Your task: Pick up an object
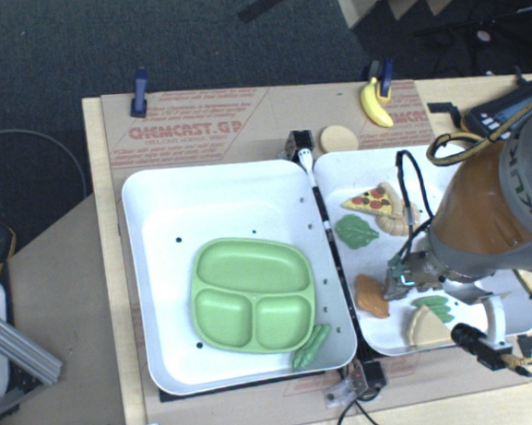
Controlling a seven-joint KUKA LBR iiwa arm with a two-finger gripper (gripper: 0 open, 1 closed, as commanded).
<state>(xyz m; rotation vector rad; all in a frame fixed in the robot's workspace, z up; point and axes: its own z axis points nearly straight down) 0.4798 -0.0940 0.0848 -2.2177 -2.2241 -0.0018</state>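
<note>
Nearest us, bread (428, 330) lies just below our gripper (399, 277); an orange piece (371, 297) touches it; grip state unclear.

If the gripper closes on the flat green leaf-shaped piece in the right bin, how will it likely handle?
The flat green leaf-shaped piece lies low against the right white bin, so fingers may slide over it. It looks thin, so probably light and possibly bendy. Its flat shape makes rolling unlikely; a push would probably just skid it.

Smooth, faintly glossy green plastic tray (253, 294) in a matt white plastic bin (159, 262) on brown cardboard (193, 121).
</note>
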